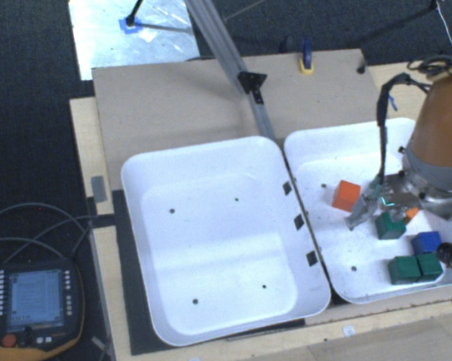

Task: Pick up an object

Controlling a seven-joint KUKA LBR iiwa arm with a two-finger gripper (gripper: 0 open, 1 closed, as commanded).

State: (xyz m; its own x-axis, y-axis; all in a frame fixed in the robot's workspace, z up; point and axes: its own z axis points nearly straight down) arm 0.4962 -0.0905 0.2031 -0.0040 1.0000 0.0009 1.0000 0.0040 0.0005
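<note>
Gripper (379,210) low over green block (390,226)

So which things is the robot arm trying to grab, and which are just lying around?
For the job:
- gripper
- orange block
- green block by the gripper
- blue block
- green blocks at the bin's front
- right bin

Just lying about:
- left bin
- control pad
- blue clamp

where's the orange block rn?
Orange block sits in the right bin, upper-middle area, just left of the gripper and up-left of the green block.
</note>
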